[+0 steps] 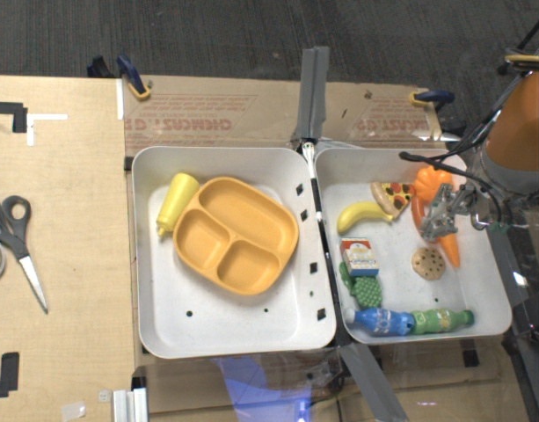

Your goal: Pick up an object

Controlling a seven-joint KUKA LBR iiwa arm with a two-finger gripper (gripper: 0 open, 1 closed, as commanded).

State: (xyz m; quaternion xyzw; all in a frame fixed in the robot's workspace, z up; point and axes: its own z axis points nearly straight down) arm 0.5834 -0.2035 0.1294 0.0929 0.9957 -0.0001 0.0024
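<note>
The end effector (438, 221) is seen lowered over an orange carrot (436, 202) in the right bin (493, 275); whether anything is gripped cannot be told.

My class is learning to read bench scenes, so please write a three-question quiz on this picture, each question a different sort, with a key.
1. True or false: the tray lies in the left bin.
2. Which thing lies nearest the gripper? A) the scissors B) the carrot C) the yellow bottle
3. Fill in: along the right bin's near wall lie a blue bottle and a ____ bottle.

Key
1. True
2. B; the carrot sits right at the gripper.
3. green
</note>
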